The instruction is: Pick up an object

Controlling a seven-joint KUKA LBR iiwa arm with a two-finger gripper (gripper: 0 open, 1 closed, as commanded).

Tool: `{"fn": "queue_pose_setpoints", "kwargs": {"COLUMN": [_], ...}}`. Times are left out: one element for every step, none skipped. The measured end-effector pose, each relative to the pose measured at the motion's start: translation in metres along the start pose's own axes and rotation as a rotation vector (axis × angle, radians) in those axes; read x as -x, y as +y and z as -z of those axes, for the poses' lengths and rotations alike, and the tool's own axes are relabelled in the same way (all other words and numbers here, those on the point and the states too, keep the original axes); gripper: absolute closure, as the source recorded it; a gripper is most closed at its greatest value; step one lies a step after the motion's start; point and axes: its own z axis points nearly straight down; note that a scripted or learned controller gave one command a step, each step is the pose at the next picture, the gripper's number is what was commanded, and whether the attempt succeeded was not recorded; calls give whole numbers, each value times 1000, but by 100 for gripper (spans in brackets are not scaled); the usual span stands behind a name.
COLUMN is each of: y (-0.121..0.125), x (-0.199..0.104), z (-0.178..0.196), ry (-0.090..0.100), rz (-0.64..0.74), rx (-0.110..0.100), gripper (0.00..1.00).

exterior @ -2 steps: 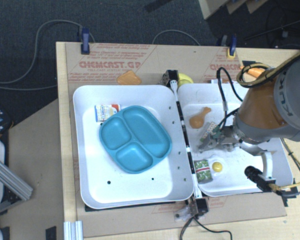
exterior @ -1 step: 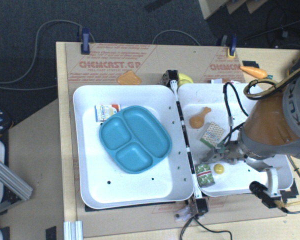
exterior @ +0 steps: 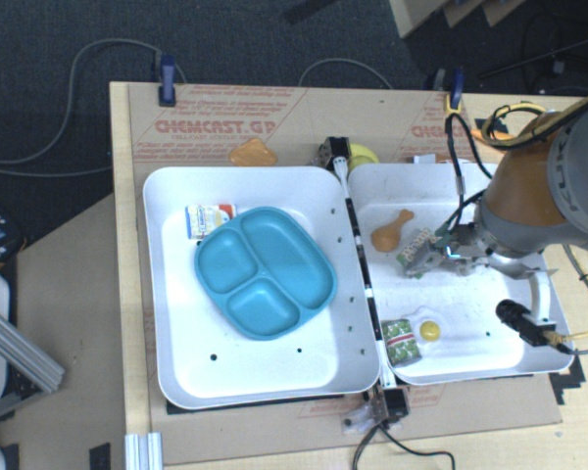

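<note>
My gripper (exterior: 415,254) is down low in the right bin (exterior: 490,355), near its left middle. Just up and left of it lies a tan drumstick-shaped toy (exterior: 391,229), close to the gripper but apart from it. Toward the bin's front left corner rests a small green packet (exterior: 400,341), with a little yellow ball (exterior: 429,331) beside it. I see nothing held in the gripper.
The left bin (exterior: 176,341) holds a blue divided plate (exterior: 264,271) and a small white packet with red and blue print (exterior: 208,218). Behind the bins, an orange thing (exterior: 252,152) and a yellow thing (exterior: 361,155) lie on the bench.
</note>
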Motion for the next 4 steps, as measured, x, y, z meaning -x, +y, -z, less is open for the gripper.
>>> {"fn": "queue_pose_setpoints", "kwargs": {"y": [-75, -5, 51, 43], "x": [-26, -5, -36, -24], "z": [-1, 25, -2, -1], "ry": [6, 0, 3, 3], "rz": [-3, 0, 4, -3], "rx": [-14, 1, -2, -9], "gripper": [0, 0, 0, 0]}}
